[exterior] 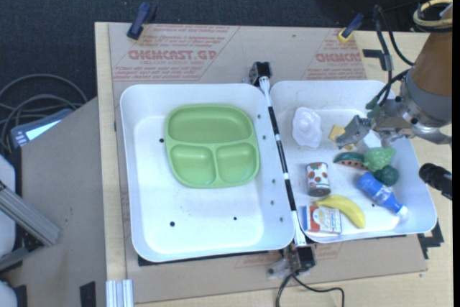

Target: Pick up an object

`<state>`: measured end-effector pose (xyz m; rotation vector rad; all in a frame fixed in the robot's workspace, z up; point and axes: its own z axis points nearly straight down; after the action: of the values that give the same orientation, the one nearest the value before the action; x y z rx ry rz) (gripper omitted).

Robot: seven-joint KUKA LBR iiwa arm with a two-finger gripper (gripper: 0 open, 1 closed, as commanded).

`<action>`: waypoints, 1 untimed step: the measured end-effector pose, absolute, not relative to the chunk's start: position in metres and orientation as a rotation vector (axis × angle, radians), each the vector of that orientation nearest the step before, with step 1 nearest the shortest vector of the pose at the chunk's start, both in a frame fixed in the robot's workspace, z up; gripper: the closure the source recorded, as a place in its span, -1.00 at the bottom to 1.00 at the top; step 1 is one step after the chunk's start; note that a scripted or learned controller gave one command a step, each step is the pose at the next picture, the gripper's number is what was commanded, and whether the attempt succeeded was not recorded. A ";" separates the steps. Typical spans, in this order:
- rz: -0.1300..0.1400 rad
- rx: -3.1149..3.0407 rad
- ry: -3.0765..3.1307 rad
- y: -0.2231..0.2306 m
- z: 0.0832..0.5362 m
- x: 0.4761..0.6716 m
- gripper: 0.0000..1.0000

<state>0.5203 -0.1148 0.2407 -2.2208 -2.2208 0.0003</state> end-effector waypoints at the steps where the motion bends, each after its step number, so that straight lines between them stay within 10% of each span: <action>1: 0.002 -2.220 -2.219 -0.096 0.098 0.518 -1.00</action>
<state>0.5181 -0.0956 0.0983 -2.2204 -2.2187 0.0021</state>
